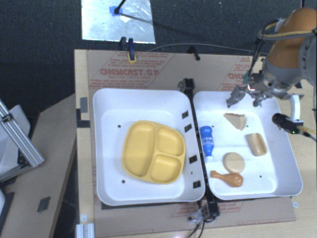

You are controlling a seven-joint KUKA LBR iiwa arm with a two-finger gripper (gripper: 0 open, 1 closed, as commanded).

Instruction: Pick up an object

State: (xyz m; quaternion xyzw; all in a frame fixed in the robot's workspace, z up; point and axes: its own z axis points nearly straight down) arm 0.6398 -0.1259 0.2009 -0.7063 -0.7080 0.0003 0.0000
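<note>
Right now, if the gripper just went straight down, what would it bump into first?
Probably the right bin's floor near its back wall. The gripper, open, hangs just behind the wedge, so it might clip that instead; depth is hard to judge from this view.

We read "CHEMCAST" in red capitals, followed by what looks like "GP", on the brown protective sheet [130, 69] under the bins, near its top left. Similar red print repeats at the top right and along the bottom edge, too partial to read.
</note>
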